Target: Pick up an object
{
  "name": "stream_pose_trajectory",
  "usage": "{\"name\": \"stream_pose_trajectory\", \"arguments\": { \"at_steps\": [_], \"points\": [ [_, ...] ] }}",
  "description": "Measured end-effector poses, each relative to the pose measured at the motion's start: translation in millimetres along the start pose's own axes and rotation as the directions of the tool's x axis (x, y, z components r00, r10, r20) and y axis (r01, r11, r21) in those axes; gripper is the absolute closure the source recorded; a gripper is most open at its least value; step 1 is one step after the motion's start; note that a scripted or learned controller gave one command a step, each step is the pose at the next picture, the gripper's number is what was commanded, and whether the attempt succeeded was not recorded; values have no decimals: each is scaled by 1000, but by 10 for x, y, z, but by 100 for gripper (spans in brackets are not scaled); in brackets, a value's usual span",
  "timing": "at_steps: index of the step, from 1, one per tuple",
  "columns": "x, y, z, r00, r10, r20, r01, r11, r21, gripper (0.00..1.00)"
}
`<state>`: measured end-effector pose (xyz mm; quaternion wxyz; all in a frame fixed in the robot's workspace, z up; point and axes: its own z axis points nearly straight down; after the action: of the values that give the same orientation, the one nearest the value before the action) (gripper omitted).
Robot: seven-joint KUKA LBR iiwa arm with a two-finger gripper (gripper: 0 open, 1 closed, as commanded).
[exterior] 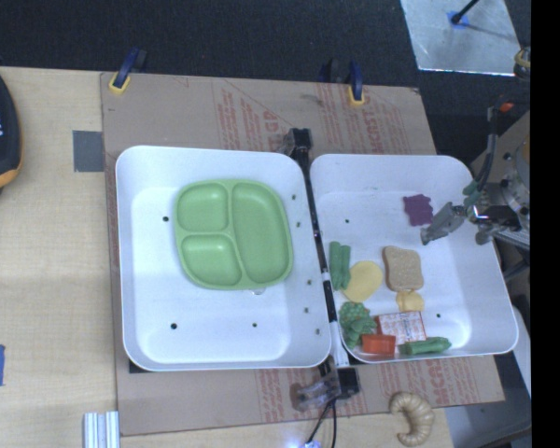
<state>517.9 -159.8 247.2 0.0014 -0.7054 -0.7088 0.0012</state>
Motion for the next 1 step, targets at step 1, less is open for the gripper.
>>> {"name": "stream_pose_trajectory", "arguments": {
  "at_steps": [1],
  "points": [
    [198, -381, 1253, 1000, -1, -4, 1, 1000, 11, 0]
  ]
}}
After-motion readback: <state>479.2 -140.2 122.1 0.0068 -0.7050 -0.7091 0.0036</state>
